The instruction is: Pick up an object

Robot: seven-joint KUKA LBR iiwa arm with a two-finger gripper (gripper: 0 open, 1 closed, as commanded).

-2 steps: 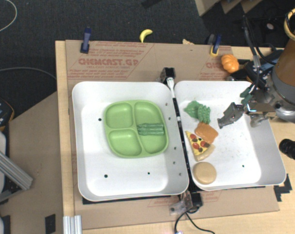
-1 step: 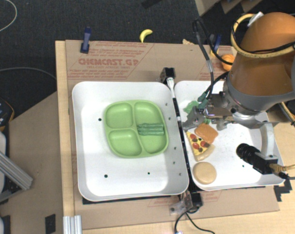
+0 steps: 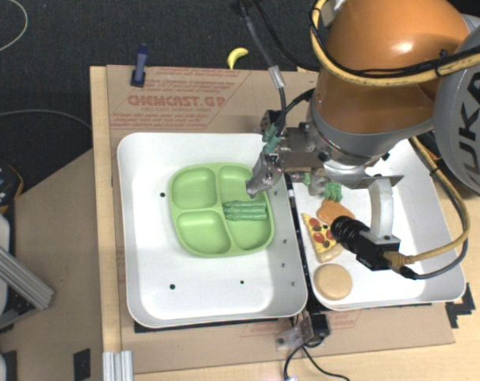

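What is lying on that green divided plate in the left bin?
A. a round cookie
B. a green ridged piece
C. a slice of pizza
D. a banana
B: a green ridged piece lies across the right side of the green divided plate, just below the pincer; the pizza slice and round cookie sit in the right bin.
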